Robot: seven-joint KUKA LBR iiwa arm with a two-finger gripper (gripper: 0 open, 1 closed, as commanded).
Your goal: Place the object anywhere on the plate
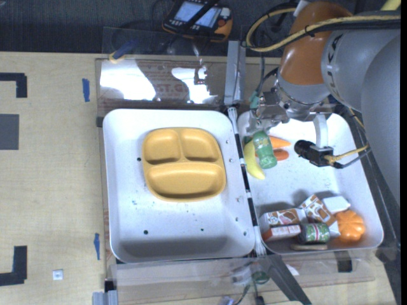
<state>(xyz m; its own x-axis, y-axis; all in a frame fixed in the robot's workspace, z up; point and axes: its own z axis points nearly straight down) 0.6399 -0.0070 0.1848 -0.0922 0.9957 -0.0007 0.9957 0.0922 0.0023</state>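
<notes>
Left bin: a shallow white tray holding the plate and nothing else that can be made out apart from a few dark specks on its floor.
Plate: yellow, divided into three compartments, two small ones at the far side and one long one at the near side; it lies flat in the far half of the left bin.
Right bin: white, set just beside the left bin, with goods at its far left corner and along its near edge.
Far left corner of right bin: a green bottle tilted beneath the claw, a yellow banana just beside it against the bin wall, and an orange carrot touching the bottle's far side.
Near edge of right bin: small cartons, a green can on its side, and an orange pumpkin-like toy, all packed close together.
Claw: low over the green bottle at the right bin's far left corner; whether it is apart or clamped on the bottle cannot be told.
Arm: grey with an orange band, reaching in from the right.
Worktop: pale wood with black and blue tape marks.
</notes>
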